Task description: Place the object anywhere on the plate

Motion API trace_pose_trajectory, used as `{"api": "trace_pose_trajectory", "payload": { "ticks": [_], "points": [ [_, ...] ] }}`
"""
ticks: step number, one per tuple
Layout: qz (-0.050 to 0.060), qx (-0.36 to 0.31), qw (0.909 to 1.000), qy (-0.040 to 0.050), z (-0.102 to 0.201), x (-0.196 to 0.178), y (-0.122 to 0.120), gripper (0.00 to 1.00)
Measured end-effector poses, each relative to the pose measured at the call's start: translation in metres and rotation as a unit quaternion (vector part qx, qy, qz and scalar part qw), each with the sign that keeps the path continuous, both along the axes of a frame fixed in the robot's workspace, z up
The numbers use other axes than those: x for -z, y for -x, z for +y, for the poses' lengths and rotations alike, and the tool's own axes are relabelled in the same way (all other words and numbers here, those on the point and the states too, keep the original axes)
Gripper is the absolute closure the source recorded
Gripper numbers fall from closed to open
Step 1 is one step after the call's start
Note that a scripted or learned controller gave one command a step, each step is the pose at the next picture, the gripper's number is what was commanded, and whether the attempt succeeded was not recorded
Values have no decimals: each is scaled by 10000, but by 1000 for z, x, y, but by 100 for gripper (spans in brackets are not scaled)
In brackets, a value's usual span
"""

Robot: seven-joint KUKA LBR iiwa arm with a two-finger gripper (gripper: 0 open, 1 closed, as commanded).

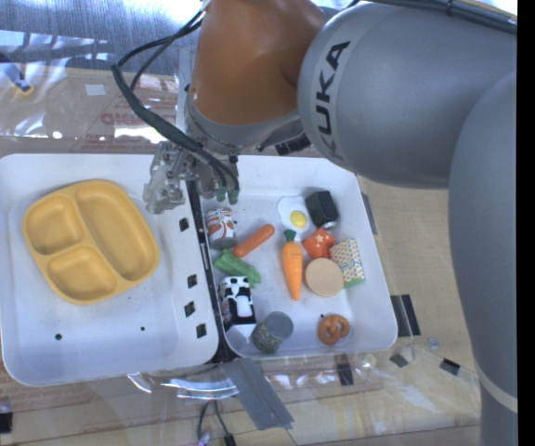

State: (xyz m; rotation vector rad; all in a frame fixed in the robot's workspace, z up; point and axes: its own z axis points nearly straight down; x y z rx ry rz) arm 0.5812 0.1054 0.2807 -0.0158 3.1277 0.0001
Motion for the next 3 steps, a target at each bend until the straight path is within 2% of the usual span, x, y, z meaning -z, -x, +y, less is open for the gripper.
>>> {"api": "trace_pose_trajectory", "payload": {
  "ticks": [1, 2, 3],
  "points": [
    [3, -4, 10000, 0, 0, 0, 0, 0],
    [37, 1671, 9859, -17, 9, -48, 39, 0],
    [40, 3655, 9308, -39, 32, -92, 105, 0]
  ]
}}
